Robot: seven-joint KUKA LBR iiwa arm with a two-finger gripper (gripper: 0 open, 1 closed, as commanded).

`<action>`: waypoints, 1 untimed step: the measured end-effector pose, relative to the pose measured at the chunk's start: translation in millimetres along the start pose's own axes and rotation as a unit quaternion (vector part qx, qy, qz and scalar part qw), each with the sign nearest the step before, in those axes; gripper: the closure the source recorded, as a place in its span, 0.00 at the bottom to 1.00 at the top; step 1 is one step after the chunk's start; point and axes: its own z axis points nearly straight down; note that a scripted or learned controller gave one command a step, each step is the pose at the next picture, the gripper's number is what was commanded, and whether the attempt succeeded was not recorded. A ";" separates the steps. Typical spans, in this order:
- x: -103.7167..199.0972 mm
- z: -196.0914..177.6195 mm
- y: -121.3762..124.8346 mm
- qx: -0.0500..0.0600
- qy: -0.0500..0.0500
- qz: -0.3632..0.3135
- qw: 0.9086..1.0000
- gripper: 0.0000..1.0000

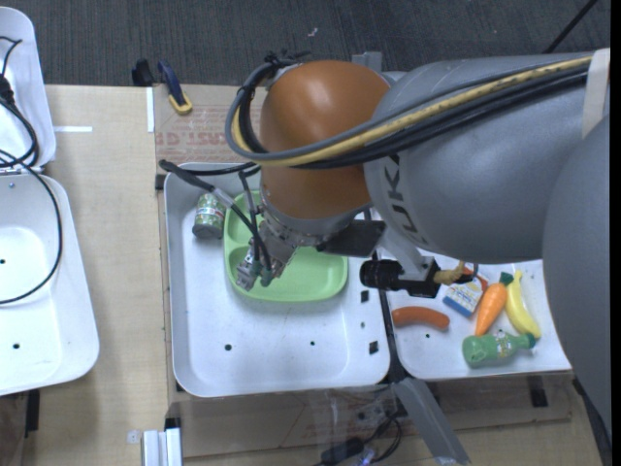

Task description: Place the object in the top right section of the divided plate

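Note:
A green divided plate (320, 278) lies in the left white bin (281, 357), mostly covered by my arm. My gripper (254, 272) hangs over the plate's left side, its fingers close to the surface. Whether anything is between them is not visible. A small can (207, 216) lies in the bin just left of the plate's upper corner, apart from the gripper.
The right bin (437, 357) holds a red sausage (421, 316), a carrot (490, 306), a banana (521, 305), a green bottle (496, 348) and a blue-white packet (464, 297). A blue-yellow clamp (173, 87) lies on the bench behind. Cables (19, 115) trail at the far left.

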 end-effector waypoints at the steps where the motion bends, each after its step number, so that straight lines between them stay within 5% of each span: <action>1: -6.6 14.8 5.4 0.000 0.000 0.000 1.000 1.00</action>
